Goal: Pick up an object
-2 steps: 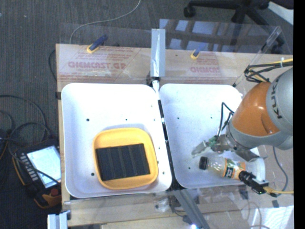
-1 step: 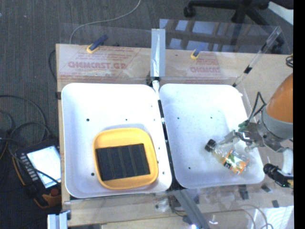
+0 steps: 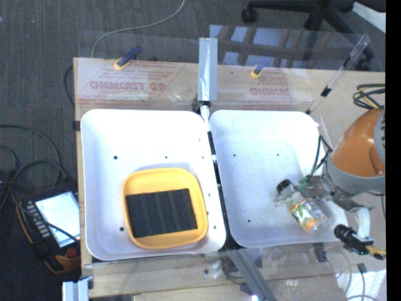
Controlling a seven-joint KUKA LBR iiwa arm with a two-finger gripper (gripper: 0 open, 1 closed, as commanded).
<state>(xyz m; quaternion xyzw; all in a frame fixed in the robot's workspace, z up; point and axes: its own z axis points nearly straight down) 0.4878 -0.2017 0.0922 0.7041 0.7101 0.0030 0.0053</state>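
Small crinkled orange-green packet [image 3: 307, 214] lies at 5 o'clock of the gripper [image 3: 294, 192] (touching or just beside, unclear) in the right white bin [image 3: 263, 143]; finger state: cannot tell.

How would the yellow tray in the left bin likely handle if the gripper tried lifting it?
The yellow tray looks wide, flat and rigid, so probably stiff, hard to span with two fingers. Lying flat on the bin floor, it would more likely slide than tip.

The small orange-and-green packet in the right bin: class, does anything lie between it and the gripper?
Nothing visible does. The gripper sits right beside the packet near the right bin's right wall. The yellow tray lies apart in the left bin.
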